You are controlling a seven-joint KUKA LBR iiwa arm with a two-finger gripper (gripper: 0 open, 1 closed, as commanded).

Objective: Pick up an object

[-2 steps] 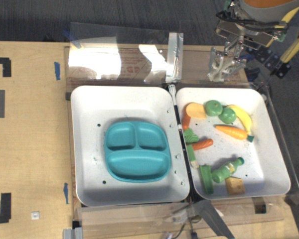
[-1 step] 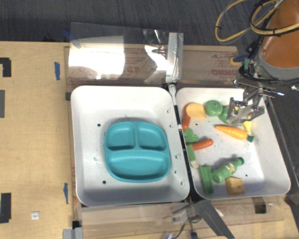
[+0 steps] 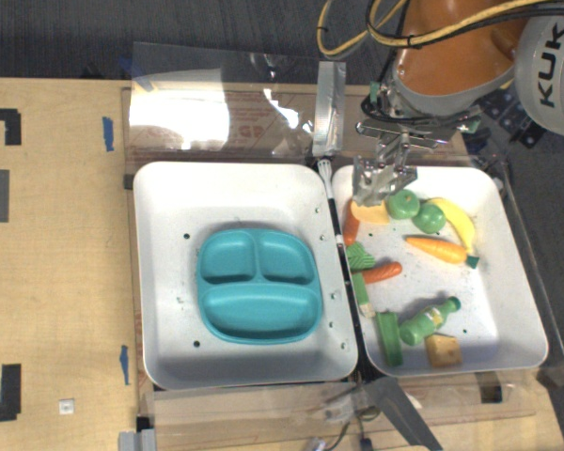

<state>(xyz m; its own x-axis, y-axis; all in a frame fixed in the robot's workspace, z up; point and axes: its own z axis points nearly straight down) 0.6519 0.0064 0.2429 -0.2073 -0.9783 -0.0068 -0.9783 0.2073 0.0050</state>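
Toys [image 3: 415, 252] crowding right bin [image 3: 508, 280]

Robotics lab, plywood bench [image 3: 47, 252] with tape marks, two white bins [image 3: 160, 191], cabled KUKA arm [image 3: 470, 36]

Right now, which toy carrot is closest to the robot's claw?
The short carrot by the bin's left wall, just below the gripper. The long carrot and the reddish carrot lie farther away.
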